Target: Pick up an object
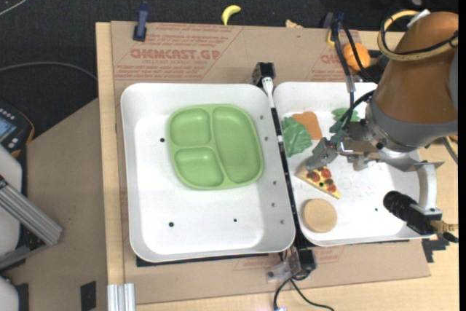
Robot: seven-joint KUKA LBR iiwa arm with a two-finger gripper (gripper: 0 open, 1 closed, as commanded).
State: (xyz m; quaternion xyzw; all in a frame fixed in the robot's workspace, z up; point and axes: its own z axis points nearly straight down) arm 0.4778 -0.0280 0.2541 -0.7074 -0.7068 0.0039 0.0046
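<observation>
The right bin (364,229) holds a pizza slice (322,180), a round tan cookie (320,215), a green leafy piece (295,135), an orange wedge (310,122) and a small green item (342,114). My gripper (321,154) hangs over the bin's left part, just above the pizza slice and right of the green leaf. Its grey fingers (317,156) point down-left toward the pizza slice. Nothing shows between them.
The left bin (145,215) carries a green divided plate (215,146). A black divider with clamps (266,76) runs between the bins. The arm's orange-banded body (422,84) covers the right bin's far right side. A small banana (230,12) lies beyond the bench.
</observation>
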